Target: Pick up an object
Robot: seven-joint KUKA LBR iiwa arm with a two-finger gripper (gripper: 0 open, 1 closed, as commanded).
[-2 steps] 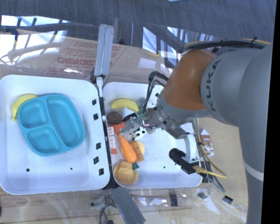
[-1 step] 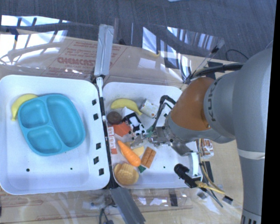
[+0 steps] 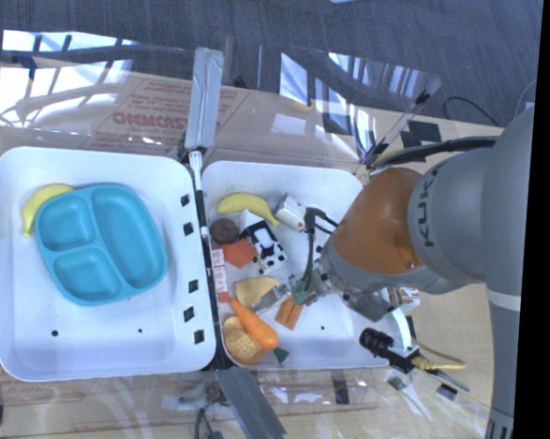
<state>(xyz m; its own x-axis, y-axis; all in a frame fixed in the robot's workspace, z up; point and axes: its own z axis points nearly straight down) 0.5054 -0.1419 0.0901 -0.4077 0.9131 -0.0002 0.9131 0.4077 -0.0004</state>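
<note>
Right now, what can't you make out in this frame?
- Gripper: seen from above under the arm's orange band; open or shut cannot be told, nor whether it holds anything.
- Right bin: its right part is covered by the arm.
- Left banana: partly tucked under the blue plate.
- Small items by the carrot: crowded and blurred, too small to identify.
- Printing on the cardboard: washed out by glare.

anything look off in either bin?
One thing: in the left white bin, a yellow banana sits partly tucked under the rim of the blue three-compartment plate, not in a compartment. The right white bin holds a loose jumble beside the gripper; nothing spilled outside.
</note>
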